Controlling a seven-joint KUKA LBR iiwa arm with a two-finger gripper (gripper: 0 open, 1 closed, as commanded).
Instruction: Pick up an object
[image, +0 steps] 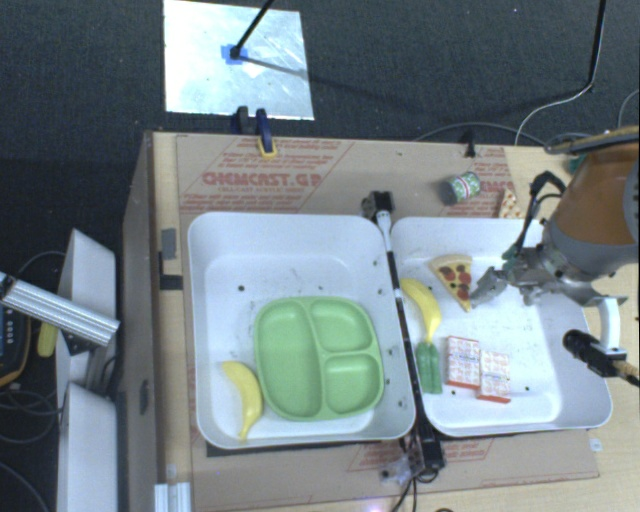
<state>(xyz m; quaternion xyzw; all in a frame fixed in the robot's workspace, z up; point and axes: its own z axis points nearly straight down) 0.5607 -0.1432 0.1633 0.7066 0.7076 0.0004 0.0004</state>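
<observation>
In the left bin (205, 300), a green divided plate (320, 358) fills the middle, with a yellow banana (244, 397) at its eight o'clock against the wall. On the bench (270, 175), red print reads "CHEMCAST GP". A second banana (424, 305) and a green stick-shaped object (429, 367) hug the right bin's (575, 405) left wall. A pizza slice (454, 275) lies at that bin's eleven o'clock; a printed carton (478, 366), text unreadable, lies at six. The hand (487, 289) hovers just beside the pizza slice, likely the target; whether it is open I cannot tell. A small can (463, 187) sits outside the bins.
</observation>
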